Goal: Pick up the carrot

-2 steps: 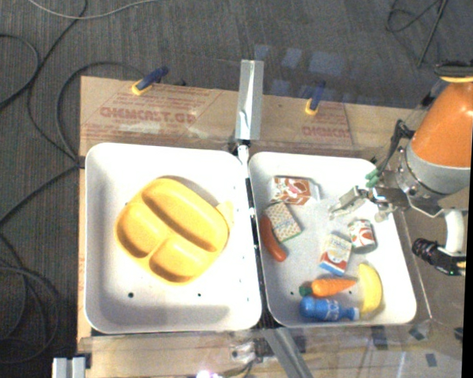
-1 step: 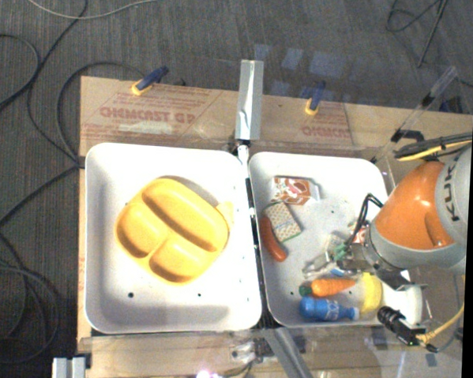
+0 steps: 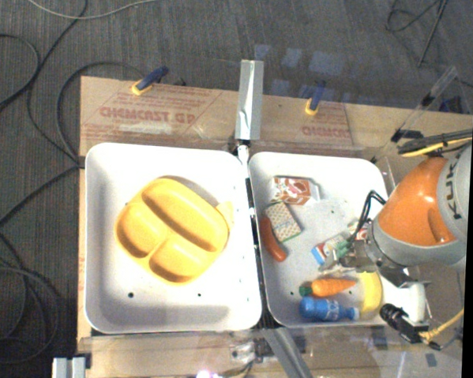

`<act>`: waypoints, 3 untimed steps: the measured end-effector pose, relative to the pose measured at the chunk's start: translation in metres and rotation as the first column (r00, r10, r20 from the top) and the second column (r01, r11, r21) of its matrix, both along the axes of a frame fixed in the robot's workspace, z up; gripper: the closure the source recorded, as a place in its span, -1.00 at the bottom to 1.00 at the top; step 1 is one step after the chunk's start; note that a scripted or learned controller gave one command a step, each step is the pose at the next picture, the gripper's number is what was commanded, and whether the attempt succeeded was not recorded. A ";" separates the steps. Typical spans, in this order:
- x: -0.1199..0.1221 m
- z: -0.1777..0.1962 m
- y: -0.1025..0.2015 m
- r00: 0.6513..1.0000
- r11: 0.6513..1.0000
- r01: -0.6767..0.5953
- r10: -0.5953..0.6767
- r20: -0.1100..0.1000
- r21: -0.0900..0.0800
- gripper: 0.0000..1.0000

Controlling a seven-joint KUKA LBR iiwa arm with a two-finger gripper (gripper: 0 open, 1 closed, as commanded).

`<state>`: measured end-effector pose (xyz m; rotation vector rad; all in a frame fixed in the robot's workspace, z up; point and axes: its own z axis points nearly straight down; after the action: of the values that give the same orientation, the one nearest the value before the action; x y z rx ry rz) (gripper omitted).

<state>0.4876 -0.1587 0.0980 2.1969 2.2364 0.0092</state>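
Carrot (image 3: 332, 287): small, orange, tapered, with a green tip at its left end. It lies roughly horizontal near the front of the right bin (image 3: 302, 166), pointing right. Just below it sits a blue bottle (image 3: 328, 310), lying flat and nearly touching it. A yellow object (image 3: 370, 291) is at the carrot's right end, touching or very close.

Arm (image 3: 425, 214) enters from the right, its orange band sitting over the bin's right edge. Wrist angles down and left into the bin. Gripper (image 3: 346, 253) sits just above and slightly right of the carrot, over some small clutter near a red-and-white packet (image 3: 322, 251). Cannot tell how the gripper is set; that area is too dark and cluttered. Nothing visibly held, and the carrot lies on the bin floor.

Other items in the right bin: a red sausage-like piece (image 3: 272, 240) on the left side, a checkered packet (image 3: 284, 221) next to it, and a red-and-white carton (image 3: 293, 190) toward the back.

Left bin (image 3: 104, 296) holds one large yellow tray (image 3: 173, 229) with compartments, tilted diagonally, roughly in the middle.
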 end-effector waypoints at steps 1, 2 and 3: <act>0.000 0.000 0.000 1.000 1.000 0.000 0.000 0.000 0.000 -1.00; -0.001 -0.009 -0.014 0.953 0.953 -0.304 0.304 -0.002 -0.002 -1.00; 0.000 -0.009 -0.025 0.843 0.843 -0.537 0.537 0.000 -0.008 -1.00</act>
<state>0.4880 -0.1839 0.0894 1.4807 2.7576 0.0060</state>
